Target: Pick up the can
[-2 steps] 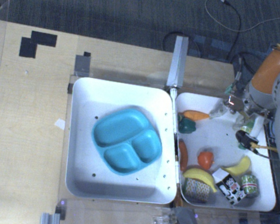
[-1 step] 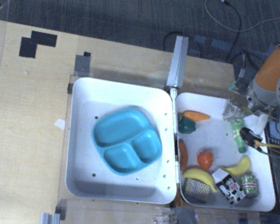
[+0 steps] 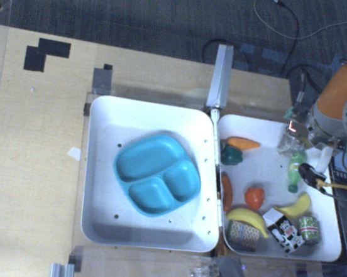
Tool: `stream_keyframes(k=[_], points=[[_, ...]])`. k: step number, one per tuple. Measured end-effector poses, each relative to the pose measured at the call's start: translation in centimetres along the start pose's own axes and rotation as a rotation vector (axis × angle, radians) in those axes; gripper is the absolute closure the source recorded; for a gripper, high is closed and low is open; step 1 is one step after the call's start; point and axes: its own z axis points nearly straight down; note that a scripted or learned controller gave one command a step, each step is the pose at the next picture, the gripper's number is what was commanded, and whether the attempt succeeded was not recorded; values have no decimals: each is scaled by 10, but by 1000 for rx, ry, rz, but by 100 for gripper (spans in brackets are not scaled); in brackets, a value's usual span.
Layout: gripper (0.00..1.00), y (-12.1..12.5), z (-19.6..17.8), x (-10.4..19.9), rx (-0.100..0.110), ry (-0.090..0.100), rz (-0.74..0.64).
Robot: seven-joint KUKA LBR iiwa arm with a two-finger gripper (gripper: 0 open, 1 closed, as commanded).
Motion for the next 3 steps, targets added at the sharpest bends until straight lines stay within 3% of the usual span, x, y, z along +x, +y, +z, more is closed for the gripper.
stream_keyframes(k=[1,2,3], points=[[100,-17,1,47,4,1,232],[100,-16,-12,49,-1,2,225],[100,-1,1,0,1,0,196]])
